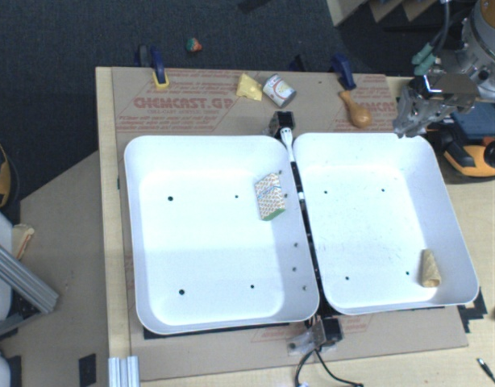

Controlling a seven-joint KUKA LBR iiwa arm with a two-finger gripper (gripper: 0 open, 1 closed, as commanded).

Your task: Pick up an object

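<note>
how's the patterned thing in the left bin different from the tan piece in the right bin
The patterned packet sits near the left bin's right wall, towards the far side; the tan piece lies in the right bin's near right corner. The packet is larger, flat and speckled; the tan piece is small, plain and tapered. Each lies alone in its bin.

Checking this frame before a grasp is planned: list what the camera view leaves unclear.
- Gripper: small and dark at the right bin's far corner; finger state unreadable.
- Arm: cut off by the top-right edge.
- Patterned packet in the left bin: print too blurred to read.
- Tan piece in the right bin: too small to identify.
</note>
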